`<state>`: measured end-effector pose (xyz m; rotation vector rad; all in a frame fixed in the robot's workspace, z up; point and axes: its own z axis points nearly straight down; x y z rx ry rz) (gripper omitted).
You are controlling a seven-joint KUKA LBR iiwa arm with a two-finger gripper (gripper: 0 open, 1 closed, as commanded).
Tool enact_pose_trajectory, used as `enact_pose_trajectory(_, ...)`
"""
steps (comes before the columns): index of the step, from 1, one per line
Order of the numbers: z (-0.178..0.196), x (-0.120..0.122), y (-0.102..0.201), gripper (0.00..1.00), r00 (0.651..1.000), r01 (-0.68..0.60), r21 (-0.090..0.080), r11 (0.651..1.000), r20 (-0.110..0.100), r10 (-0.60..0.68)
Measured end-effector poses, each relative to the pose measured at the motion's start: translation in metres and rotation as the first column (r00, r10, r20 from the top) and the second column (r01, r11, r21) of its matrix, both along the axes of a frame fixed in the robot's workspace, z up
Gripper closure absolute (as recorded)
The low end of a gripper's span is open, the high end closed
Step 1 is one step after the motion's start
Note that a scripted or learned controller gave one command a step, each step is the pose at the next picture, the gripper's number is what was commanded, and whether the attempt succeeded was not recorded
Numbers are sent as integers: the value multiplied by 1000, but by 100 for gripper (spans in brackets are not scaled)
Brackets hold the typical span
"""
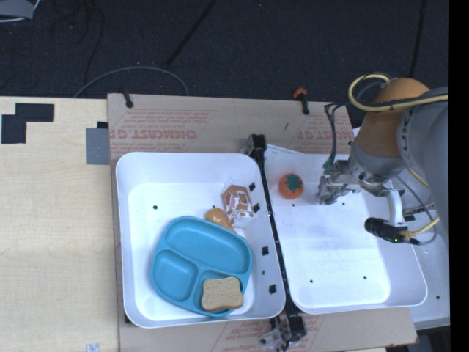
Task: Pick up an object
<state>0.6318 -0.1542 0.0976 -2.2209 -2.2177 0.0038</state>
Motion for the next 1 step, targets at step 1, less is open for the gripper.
enact_pose_trajectory(1,61,-5,1,100,1000,2,-1,1000,5,-2)
